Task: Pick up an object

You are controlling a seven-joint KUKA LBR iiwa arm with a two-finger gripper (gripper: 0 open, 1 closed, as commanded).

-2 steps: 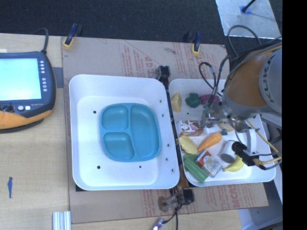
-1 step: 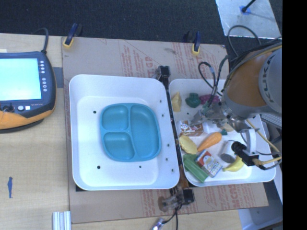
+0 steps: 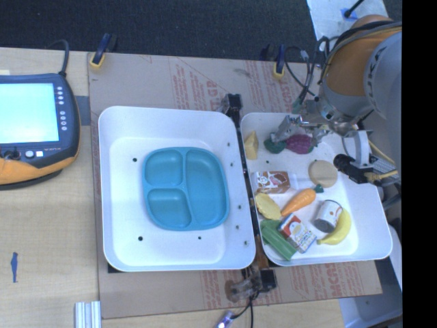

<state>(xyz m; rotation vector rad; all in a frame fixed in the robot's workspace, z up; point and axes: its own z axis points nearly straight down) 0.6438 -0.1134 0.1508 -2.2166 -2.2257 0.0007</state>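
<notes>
While you scan from the left, note the blue divided plate (image 3: 185, 188) alone in the left bin (image 3: 113, 183); the right bin (image 3: 372, 241) holds the clutter. Approach step, by my read: gripper (image 3: 290, 130) low at the far end, fingers spread, touching the purple object (image 3: 299, 143), not around it. Next: centre over it, then close.

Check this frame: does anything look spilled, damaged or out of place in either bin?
Nothing stands out. The blue divided plate lies flat in the left bin; the toy foods, including a carrot and banana, lie loosely inside the right bin.
</notes>
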